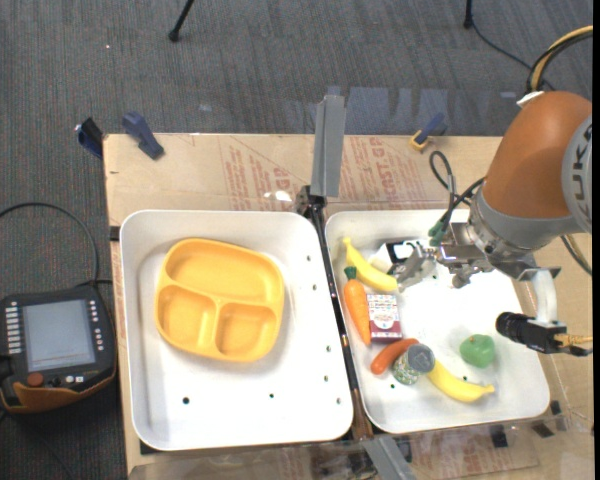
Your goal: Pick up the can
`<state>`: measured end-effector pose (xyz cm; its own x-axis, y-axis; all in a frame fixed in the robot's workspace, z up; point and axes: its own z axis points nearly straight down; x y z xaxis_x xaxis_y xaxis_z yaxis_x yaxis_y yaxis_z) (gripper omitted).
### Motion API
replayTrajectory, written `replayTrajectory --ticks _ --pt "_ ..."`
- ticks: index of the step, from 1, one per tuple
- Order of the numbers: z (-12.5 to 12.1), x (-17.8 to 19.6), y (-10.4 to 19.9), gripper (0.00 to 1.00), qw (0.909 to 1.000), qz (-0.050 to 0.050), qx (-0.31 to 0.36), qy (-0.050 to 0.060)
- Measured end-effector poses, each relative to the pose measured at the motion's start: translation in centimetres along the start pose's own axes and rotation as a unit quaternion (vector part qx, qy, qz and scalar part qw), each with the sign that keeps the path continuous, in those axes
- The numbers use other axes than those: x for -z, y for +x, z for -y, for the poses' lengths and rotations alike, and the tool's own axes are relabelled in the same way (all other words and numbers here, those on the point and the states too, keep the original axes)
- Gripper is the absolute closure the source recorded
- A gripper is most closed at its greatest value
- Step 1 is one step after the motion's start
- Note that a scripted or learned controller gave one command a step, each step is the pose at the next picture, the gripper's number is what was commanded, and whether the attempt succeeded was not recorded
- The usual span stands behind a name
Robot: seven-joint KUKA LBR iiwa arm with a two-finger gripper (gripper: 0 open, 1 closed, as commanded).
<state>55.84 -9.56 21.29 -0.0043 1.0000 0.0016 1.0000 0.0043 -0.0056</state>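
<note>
The can (pixel 413 364) is small, with a grey-green top. It rests near the front of the right bin (pixel 520 308), between a red-orange sausage-shaped piece (pixel 389 355) and a yellow banana (pixel 461 383), touching both. My gripper (pixel 414 266) hangs over the back middle of that bin, next to a second banana (pixel 369 268). It is well behind the can and apart from it. Nothing shows in its grasp.
A carrot (pixel 356 310) and a red box (pixel 383 316) lie along the right bin's left side. A green pepper (pixel 477 349) sits right of the can. A yellow divided plate (pixel 221 298) lies in the left bin (pixel 230 408). A black part (pixel 525 330) on the arm hangs over the right rim.
</note>
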Motion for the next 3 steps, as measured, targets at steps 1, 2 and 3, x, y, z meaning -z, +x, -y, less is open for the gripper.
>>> replayTrajectory --ticks 1,2,3 --pt "2.7 -11.6 -4.7 0.00 1.0000 0.000 0.007 -0.004" --pt "6.3 -11.8 -4.8 0.00 0.9997 0.001 -0.021 -0.012" --pt "7.7 -11.9 -2.9 0.00 0.9999 0.003 -0.001 -0.011"
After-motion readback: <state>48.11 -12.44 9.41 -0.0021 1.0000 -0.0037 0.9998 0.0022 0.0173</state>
